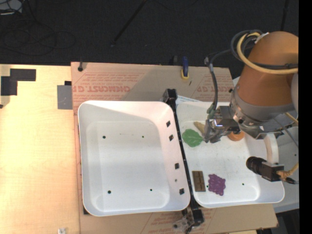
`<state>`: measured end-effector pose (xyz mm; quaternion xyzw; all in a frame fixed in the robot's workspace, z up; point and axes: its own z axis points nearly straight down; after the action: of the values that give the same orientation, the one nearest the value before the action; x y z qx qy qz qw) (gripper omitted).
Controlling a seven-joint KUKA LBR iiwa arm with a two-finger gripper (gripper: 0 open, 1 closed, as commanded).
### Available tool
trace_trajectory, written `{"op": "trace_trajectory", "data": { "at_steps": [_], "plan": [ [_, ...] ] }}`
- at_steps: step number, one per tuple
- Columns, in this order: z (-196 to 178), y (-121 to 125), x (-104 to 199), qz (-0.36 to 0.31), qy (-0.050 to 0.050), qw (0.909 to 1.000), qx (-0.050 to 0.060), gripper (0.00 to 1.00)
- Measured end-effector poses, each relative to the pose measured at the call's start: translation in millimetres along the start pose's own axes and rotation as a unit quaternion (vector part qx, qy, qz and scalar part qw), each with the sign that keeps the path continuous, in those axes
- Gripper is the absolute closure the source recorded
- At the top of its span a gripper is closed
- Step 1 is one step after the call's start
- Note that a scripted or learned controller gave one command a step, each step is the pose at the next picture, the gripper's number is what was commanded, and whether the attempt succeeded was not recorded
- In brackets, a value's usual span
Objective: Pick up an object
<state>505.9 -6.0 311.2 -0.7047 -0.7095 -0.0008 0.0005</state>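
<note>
My gripper (212,133) hangs low over the right bin (243,199), near its upper middle. A green leaf-shaped object (191,138) lies just to its left. A tan piece (200,126) sits beside the gripper, and an orange object (236,136) peeks out to its right, partly hidden by the wrist. Nearer the front of the bin lie a purple lumpy object (217,184) and a brown rectangular block (198,181). The arm's body hides much of the bin's right side.
The left bin (97,199) stands beside the right one, with a black clip-lined divider (176,145) between them. A cardboard sheet (122,82) lies under both bins. A black cylindrical part with a white tube (265,167) hangs from the arm at the right.
</note>
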Motion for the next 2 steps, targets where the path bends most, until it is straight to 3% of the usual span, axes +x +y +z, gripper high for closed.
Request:
{"op": "trace_trajectory", "data": {
  "at_steps": [1, 2],
  "plan": [
    [-120, 52, 25, 0.002, -0.001, 1.0, -0.007, 1.0],
    [-191, 12, 82, 0.0, 0.0, 1.0, -0.002, 1.0]
  ]
}}
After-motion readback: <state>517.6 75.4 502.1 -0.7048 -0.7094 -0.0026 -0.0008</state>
